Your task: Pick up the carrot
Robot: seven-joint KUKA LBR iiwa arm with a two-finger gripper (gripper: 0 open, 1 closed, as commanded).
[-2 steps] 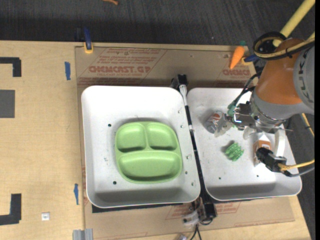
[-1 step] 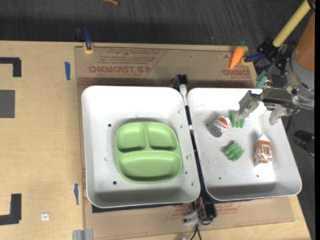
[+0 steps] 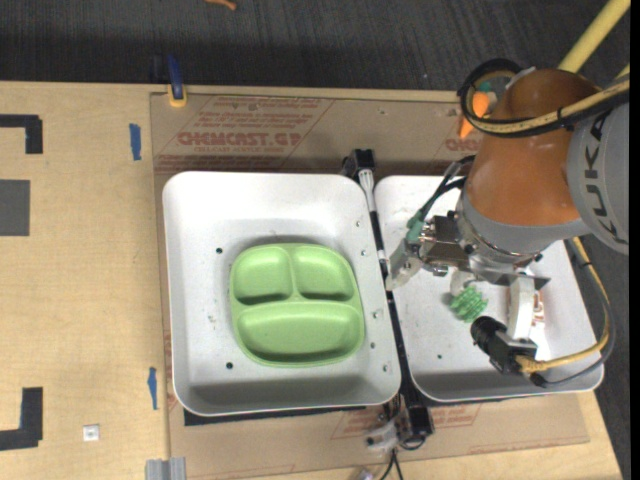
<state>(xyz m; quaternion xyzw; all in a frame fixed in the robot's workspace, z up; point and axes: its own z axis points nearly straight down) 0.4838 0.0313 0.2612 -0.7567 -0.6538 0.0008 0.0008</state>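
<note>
Hovering the gripper (image 3: 498,290) low over the white bin (image 3: 430,368) just right of the green plate (image 3: 295,301), grip width impossible to tell, seemingly reaching for the carrot (image 3: 466,302), guessed from a green tuft there, next needing closing, then lifting.

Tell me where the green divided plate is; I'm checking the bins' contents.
In the camera view, the green divided plate lies near the middle of the left bin; the arm hangs over the right bin.
</note>
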